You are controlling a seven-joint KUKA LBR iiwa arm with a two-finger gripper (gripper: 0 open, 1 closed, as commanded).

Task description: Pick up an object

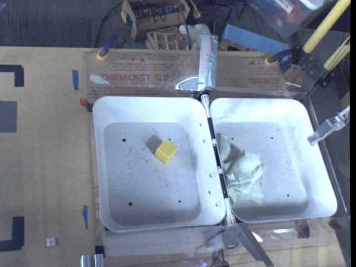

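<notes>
A small yellow cube (166, 151) lies in the left bin (111, 115), a little above its middle. A grey block (153, 143) touches the cube's upper left side. In the right bin (289, 115), a crumpled pale green-white cloth (241, 169) rests against the left wall, next to the divider between the bins.
A grey metal bracket (329, 128) juts in over the right bin's right rim. Behind the bins stand cardboard panels (139, 74), an upright metal strip (206, 63) and clutter with yellow poles (328, 18). Wooden bench (44, 149) lies to the left.
</notes>
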